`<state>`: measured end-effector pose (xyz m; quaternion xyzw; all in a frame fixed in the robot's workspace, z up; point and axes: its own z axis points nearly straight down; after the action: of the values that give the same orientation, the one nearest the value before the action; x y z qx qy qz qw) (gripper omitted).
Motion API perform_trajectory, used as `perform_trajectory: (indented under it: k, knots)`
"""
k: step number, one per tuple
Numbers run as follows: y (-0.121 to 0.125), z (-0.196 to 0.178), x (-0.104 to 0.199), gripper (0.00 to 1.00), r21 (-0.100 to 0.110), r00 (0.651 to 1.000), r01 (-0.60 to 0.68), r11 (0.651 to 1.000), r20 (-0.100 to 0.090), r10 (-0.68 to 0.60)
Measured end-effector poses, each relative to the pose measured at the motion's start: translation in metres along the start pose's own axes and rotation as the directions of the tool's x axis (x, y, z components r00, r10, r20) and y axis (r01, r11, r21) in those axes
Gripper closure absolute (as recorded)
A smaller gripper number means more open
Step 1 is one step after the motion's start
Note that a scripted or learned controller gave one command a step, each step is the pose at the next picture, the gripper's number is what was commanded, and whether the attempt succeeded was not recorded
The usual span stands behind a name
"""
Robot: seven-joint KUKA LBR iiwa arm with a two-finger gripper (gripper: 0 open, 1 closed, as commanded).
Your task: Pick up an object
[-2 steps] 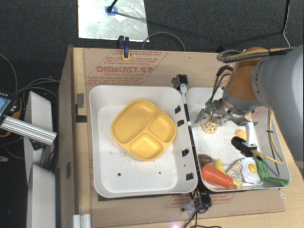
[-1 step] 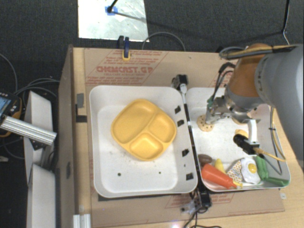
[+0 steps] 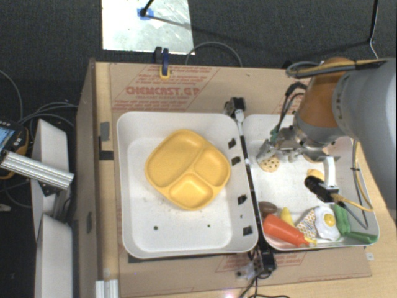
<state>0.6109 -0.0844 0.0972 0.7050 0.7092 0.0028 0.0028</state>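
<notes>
the gripper (image 3: 277, 149) is positioned over the far left part of the right bin (image 3: 290, 188), close to the wall shared with the left bin (image 3: 142, 222). its opening state cannot be told from the camera view, as the tip is seen from above and is not resolved against the white bin floor. a round speckled cookie (image 3: 268, 163) is located just beside the gripper tip, on its near side, lying flat on the bin floor. whether the two are touching cannot be determined. in the near part of the right bin a group of toy foods is packed together: an orange carrot (image 3: 285, 230), a fried egg (image 3: 325, 222), a green piece (image 3: 350, 228), a small yellow piece (image 3: 286, 215) and a brown piece (image 3: 268, 207). this group is well apart from the gripper. a yellow divided plate (image 3: 188, 168) is placed in the middle of the left bin, turned diagonally to the bin walls.
</notes>
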Motion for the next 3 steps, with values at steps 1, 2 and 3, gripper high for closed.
perform_trajectory:
  k: [1,2,3]
  knots:
    - [-0.040,0.011,-0.029,0.00,0.010,1.000,-0.008,1.000,0.001,0.008]
    - [0.026,0.010,-0.006,0.00,0.000,1.000,0.002,1.000,0.001,-0.002]
    - [0.058,0.008,-0.003,0.00,0.002,1.000,0.000,1.000,0.000,0.000]
